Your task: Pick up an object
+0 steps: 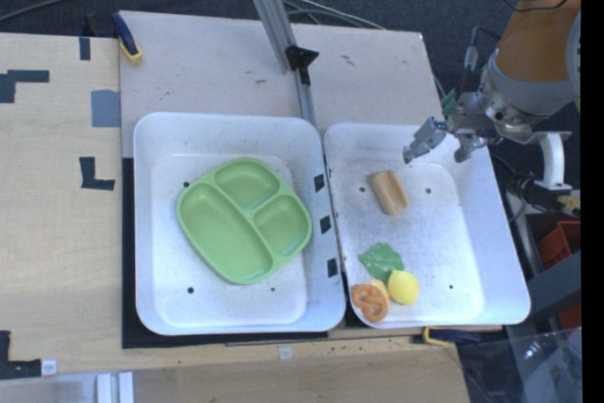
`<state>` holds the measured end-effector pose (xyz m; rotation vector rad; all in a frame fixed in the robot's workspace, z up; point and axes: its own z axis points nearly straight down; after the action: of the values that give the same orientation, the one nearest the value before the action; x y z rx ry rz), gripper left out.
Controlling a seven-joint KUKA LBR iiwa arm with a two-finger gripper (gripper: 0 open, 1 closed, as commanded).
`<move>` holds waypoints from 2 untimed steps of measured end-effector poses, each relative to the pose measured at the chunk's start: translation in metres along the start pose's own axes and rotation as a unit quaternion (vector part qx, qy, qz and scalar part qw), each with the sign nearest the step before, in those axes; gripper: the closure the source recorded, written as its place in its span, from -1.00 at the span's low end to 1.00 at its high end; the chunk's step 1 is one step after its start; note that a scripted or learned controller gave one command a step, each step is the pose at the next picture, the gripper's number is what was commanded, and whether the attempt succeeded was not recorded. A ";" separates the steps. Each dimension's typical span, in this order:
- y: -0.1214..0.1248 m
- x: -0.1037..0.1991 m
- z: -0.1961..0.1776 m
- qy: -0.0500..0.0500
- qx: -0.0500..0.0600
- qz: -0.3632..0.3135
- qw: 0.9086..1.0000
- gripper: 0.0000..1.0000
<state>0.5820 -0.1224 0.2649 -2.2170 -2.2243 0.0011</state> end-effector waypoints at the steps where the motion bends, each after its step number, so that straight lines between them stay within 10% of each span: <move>1: 0.000 0.000 0.000 0.000 0.000 0.000 1.000 -1.00; 2: 0.001 0.000 0.065 0.000 0.003 0.001 1.000 -1.00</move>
<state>0.5825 -0.1227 0.2004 -2.2152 -2.2193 0.0089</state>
